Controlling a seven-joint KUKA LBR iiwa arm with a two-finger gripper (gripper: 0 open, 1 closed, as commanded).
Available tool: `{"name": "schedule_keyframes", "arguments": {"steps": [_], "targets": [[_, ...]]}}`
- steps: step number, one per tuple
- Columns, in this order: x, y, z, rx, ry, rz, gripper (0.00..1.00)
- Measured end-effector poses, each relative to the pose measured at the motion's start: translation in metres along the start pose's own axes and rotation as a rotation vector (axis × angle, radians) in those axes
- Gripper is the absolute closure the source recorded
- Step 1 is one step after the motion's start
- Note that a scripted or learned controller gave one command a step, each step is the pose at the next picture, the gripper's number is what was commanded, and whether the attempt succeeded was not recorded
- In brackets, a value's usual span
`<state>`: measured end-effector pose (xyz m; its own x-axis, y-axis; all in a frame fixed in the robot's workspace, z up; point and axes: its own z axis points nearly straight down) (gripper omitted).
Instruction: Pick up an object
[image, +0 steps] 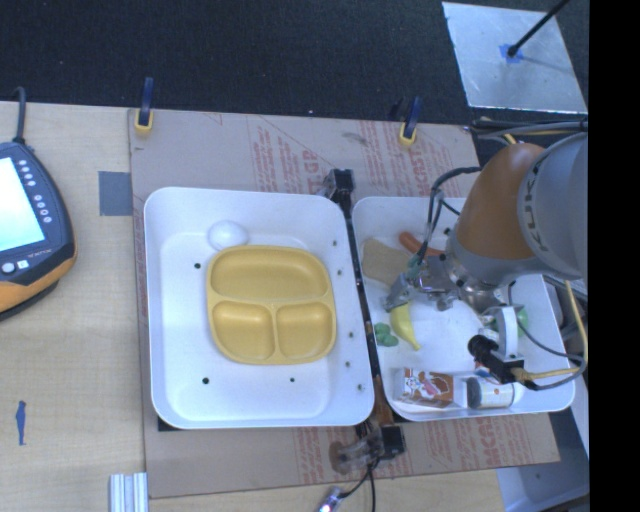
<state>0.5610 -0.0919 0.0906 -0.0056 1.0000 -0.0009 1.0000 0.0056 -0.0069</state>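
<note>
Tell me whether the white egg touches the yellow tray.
Touching: the camera view shows the white egg resting against the yellow tray at its upper left rim, no gap.

Glossy yellow plastic tray (270, 303) in smooth white plastic bin (170, 330)

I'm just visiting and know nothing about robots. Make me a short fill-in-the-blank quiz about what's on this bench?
1. The yellow tray has ___ compartments.
2. The yellow tray lies in the ___ bin.
3. The banana lies in the right bin, which the ___ reaches over.
4. The small white ball sits at the tray's upper ___ corner.

Missing words: three; left; arm; left
</note>
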Motion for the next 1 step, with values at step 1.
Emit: {"name": "schedule_keyframes", "arguments": {"steps": [1], "targets": [[-0.0168,-0.0618,-0.014,-0.002,0.0,0.0,0.0]]}}
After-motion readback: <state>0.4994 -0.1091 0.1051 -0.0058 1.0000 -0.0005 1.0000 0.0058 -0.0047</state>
